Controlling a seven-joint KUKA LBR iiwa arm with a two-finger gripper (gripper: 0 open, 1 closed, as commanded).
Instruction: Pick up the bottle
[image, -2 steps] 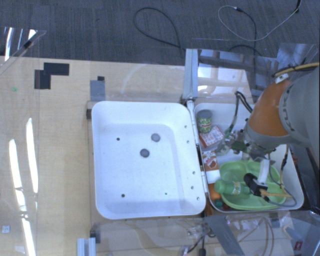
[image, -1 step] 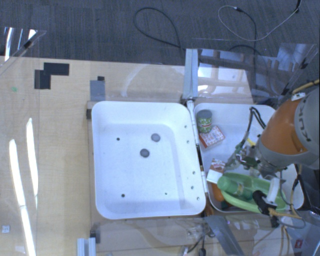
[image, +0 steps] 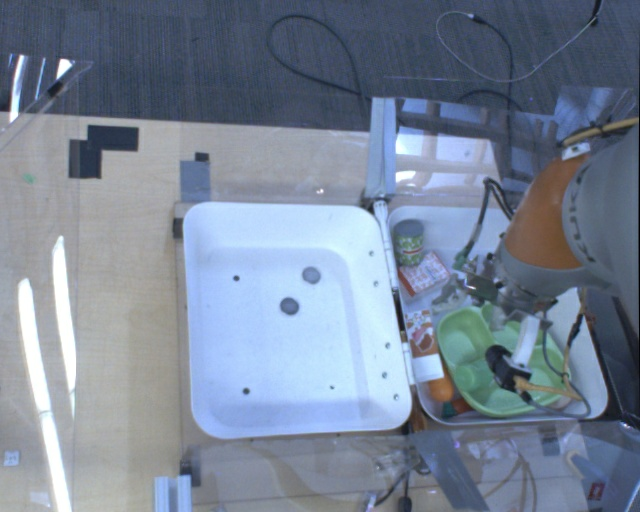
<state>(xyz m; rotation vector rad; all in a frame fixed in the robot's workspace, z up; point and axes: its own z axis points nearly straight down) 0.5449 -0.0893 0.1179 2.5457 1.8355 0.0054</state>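
Observation:
A bottle (image: 424, 345) with a printed label and an orange end lies along the left wall of the right bin (image: 596, 395). A small green-topped jar (image: 408, 241) stands at that bin's far left corner. My gripper (image: 470, 287) hangs low over the middle of the right bin, just right of a red and white packet (image: 426, 272) and above the far rim of a green bowl (image: 482, 372). It is about a hand's width from the bottle, and nothing shows in its grasp.
The left bin (image: 215, 400) holds two small grey discs (image: 299, 291). A small red and green item (image: 453, 408) lies at the right bin's near edge. The arm's orange band (image: 540, 225) covers the right bin's far right part. A metal divider (image: 380, 150) stands behind the bins.

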